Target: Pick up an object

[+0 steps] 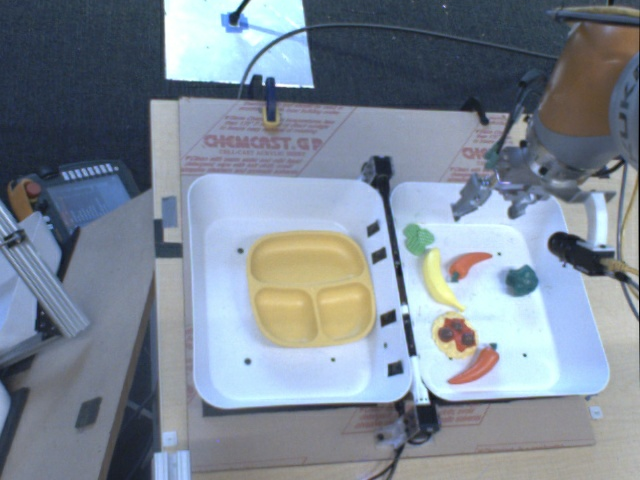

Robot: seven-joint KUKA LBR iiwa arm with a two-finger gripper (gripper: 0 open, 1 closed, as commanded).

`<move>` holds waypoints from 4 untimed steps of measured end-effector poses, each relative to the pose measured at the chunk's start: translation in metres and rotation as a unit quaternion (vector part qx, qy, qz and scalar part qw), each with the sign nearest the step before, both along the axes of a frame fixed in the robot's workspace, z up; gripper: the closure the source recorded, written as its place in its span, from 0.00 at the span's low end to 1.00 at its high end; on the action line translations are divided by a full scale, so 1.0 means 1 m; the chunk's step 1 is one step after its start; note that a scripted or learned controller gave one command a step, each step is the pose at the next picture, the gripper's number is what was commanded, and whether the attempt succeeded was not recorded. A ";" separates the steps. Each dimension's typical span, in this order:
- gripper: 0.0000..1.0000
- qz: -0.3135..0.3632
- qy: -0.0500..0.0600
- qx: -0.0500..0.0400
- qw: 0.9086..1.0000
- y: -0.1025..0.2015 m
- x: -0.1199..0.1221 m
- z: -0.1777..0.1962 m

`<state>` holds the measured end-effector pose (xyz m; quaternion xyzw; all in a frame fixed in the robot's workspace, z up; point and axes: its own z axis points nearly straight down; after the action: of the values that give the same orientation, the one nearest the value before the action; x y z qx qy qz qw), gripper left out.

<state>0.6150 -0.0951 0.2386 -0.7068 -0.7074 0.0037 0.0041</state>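
My gripper (493, 200) hangs open above the back of the right bin (575, 368), its two grey fingers spread with nothing between them. Below it in that bin lie a small green leafy piece (418, 237), a yellow banana (438, 279), an orange carrot (470, 263), a dark green broccoli piece (521, 280), a small round pizza (455, 334) and a red-orange pepper (476, 365). The carrot lies closest below the fingers.
A yellow divided tray (308, 286) sits in the left bin (215, 268). A black clip strip (392, 278) runs along the seam between the bins. A black part (575, 251) on the arm juts over the right bin's right edge.
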 end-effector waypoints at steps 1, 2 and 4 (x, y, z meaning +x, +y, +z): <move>0.00 0.001 -0.006 -0.001 1.000 0.000 0.002 0.007; 0.00 0.001 -0.004 0.000 1.000 0.009 -0.003 -0.046; 0.00 0.000 -0.005 0.000 1.000 0.011 0.006 -0.155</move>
<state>0.6213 -0.0838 0.0839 -0.7067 -0.7075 0.0005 0.0007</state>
